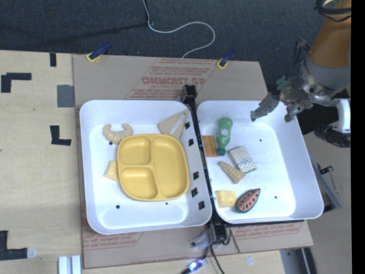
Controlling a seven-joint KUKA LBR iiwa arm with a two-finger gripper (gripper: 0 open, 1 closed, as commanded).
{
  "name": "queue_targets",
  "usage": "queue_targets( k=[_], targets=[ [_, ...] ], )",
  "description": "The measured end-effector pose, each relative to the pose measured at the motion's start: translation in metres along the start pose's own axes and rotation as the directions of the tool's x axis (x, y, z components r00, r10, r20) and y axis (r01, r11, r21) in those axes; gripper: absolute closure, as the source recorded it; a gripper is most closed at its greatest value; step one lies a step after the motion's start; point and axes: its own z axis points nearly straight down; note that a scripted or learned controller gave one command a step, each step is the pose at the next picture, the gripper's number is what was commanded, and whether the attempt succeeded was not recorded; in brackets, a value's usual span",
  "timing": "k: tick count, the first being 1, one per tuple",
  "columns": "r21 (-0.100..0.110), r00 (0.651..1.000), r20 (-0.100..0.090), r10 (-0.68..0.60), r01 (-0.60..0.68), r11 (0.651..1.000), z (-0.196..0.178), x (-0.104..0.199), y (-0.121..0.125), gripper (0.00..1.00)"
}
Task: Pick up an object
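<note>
While hand [274,111] wide apart, empty: green bottle [223,131], white label, lying flat.

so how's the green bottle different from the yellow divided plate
The green bottle lies in the right bin, beside other small items; the yellow divided plate sits in the left bin. The bottle is small, slim and green with a label; the plate is far larger, flat and plain yellow, with three compartments. Both rest inside a white bin, away from the hand.
</note>
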Motion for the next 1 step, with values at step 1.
queue_targets(
  k=[1],
  targets=[
    [-0.012,1.0,0.002,-0.003,0.003,1.0,-0.0074,0.0004,0.0019,0.0]
  ],
)
